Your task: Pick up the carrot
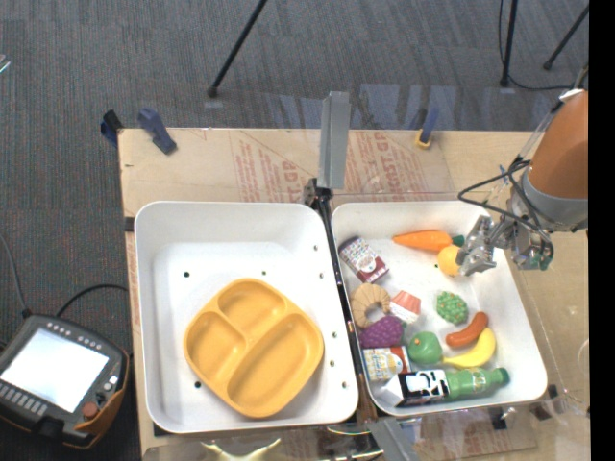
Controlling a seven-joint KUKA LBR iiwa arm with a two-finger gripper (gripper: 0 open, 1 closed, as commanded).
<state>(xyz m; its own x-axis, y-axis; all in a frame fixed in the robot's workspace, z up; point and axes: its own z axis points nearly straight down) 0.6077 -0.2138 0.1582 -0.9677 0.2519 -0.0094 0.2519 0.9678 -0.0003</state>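
Carrot lies free near the far edge of the right bin, its green top pointing toward the gripper, which hangs just beside it over the bin's far right corner. Whether the fingers are spread or pressed together cannot be told; nothing shows between them. A lemon sits just below the carrot's green end, close against the gripper. Behind the gripper the arm rises toward the right, grey with its orange band.

Further into the bin, a green berry lies near the middle, with a sausage and a banana beside the right edge. A bottle lies along the near edge. Toward the left edge are a can, a bagel, a cake slice, grapes, a green apple and a small carton.

The left bin holds a yellow divided plate toward its near edge.
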